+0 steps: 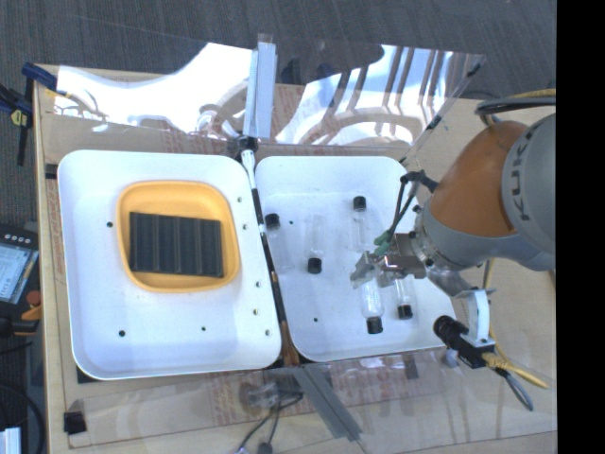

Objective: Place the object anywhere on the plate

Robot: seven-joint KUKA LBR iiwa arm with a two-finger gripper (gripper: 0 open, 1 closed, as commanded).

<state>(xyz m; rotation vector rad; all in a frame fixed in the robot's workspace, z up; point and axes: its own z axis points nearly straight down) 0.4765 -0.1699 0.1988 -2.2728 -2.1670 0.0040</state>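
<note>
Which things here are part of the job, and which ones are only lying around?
Part of the job:
- yellow plate in the left bin
- clear vials with black caps in the right bin
- gripper

Lying around:
- yellow-handled tool
- handheld device

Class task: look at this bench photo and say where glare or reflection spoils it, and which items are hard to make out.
Camera view: the clear panel behind the bins throws bright white reflections; the vials in the right bin are see-through and nearly vanish against the white, leaving mainly their black caps; the yellow plate in the left bin reads sharply.
</note>
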